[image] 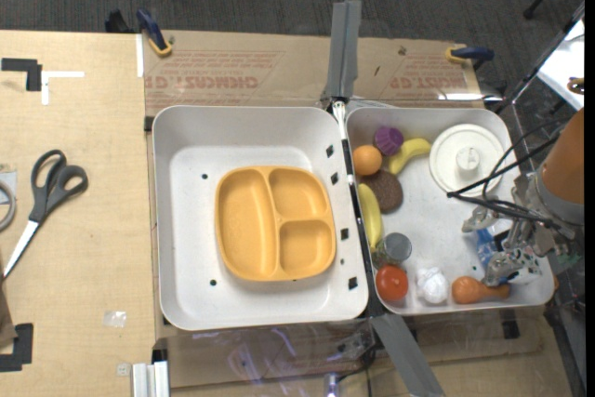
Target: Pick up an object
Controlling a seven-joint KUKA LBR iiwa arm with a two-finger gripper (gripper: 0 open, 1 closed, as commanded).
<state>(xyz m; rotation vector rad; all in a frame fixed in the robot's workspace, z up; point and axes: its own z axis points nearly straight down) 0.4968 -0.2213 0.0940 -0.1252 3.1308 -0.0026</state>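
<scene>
In the left bin (177,228) one yellow divided plate (276,222) is seen. In the right bin (437,218) are held two bananas (370,214), an orange (367,160), a tomato (391,282) and a white lid (466,157). The gripper (507,246) is placed low at that bin's right side; the state of its jaws cannot be told.

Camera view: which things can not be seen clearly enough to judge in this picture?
- Gripper, camera view: its fingers blur into cables and metal parts, so their state cannot be read.
- Blue item beside the gripper: partly covered by the gripper, so its identity is unclear.
- Long yellow fruit: its lower end lies behind the grey round object.
- Arm: cut off by the right edge.
</scene>
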